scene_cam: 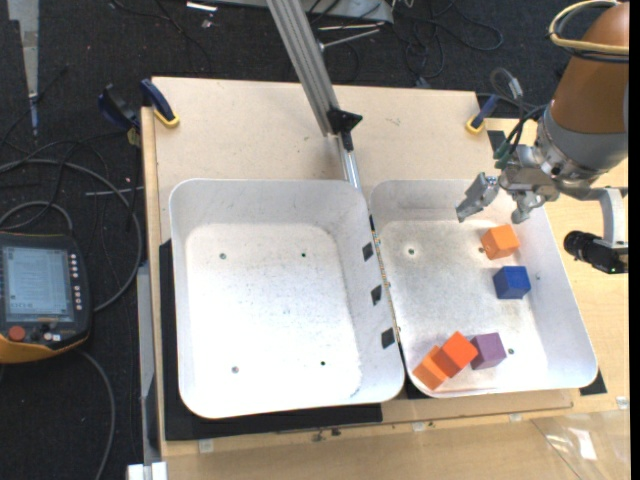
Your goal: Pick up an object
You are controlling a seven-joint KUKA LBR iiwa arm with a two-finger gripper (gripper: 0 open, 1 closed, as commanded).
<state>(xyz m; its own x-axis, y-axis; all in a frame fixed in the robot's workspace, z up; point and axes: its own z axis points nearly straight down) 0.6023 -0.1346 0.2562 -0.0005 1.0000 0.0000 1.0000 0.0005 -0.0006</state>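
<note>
Gripper [498, 200] sits at upper right of the frame, above the far end of the right bin [565, 293], fingers spread apart with nothing between them. Small orange block [499, 240] lies just below it, seemingly untouched; blue cube [512, 282] below that. Purple cube [488, 349] and larger orange block [446, 359] sit together at the bin's lower edge.

My metal-grey claw [500, 200] hangs over two speckled white plastic bins [200, 268] on the pale tan worktop [250, 128]. I see small orange cubes [499, 240], one blue cube [511, 282], one purple [488, 349].
</note>
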